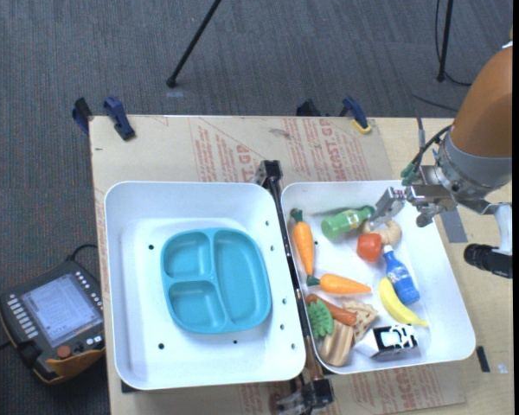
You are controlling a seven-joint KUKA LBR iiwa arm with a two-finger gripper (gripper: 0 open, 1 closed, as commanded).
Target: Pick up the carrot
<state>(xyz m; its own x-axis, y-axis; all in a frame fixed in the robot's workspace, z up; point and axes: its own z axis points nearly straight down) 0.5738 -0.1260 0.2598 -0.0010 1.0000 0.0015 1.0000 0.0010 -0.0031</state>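
Note:
Two carrots lie in the right bin. One carrot runs along the bin's left wall with its green top toward the back. A second carrot lies across the bin's middle, green top to the left. My gripper hovers over the bin's back right part, above a beige item and a red tomato. Its fingers look spread, with nothing between them. It is well to the right of both carrots.
The right bin also holds a green bottle, a blue bottle, a banana, a black and white box and a green and orange vegetable. A blue divided plate sits in the left bin.

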